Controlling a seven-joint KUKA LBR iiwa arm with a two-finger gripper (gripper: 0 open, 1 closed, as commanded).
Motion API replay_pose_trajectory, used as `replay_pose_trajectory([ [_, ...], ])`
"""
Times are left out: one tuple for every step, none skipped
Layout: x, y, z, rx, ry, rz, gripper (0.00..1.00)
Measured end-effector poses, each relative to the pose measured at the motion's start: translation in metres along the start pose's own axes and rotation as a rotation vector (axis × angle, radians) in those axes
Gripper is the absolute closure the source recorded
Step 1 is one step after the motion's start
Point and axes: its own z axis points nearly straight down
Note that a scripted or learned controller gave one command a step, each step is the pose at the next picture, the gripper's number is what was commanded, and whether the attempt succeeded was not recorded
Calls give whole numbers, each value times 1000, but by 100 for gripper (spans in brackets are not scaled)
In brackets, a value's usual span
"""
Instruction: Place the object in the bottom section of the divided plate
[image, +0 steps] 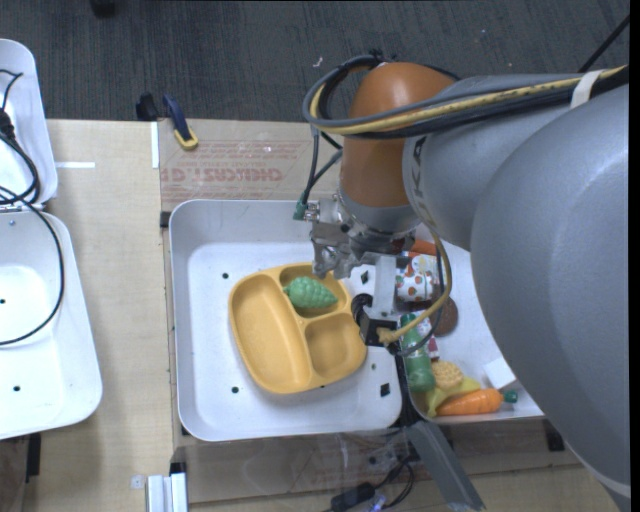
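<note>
Green knobbly toy (312, 293) in yellow plate's (270, 345) compartment

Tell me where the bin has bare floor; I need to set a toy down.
Bare floor runs between the white bin's left wall and the yellow divided plate, and along the front wall. The right side is crowded: gripper, carrot, corn.

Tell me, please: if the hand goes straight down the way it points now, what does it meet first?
Probably the yellow divided plate, at its right rim beside the green toy in the upper small section. The hand hangs over that edge, but depth is hard to judge from this slanted view.
</note>
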Motion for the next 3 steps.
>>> replay_pose_trajectory([
  [58, -79, -4, 0, 2, 31, 100],
  [78, -88, 56, 0, 2, 72, 100],
  [78, -88, 55, 0, 2, 73, 0],
])
